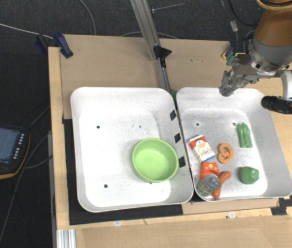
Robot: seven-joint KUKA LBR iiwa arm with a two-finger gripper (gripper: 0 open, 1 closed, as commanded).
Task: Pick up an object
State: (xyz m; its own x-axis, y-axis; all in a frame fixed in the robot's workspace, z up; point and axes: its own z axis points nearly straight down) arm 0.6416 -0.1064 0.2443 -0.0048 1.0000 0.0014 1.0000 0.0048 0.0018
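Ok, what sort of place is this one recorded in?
Most likely a robotics lab bench set up for grasping trials: two white bins of small toy items on a board, a robot arm reaching in, and a handheld control pendant on the dark carpet.

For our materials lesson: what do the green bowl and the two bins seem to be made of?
Green bowl: probably plastic, with an even lime colour, a smooth matt surface and a thin rim.
Bins: probably moulded plastic, white with fine dark speckles, rounded corners and shallow sloped walls. Coated metal cannot be ruled out.
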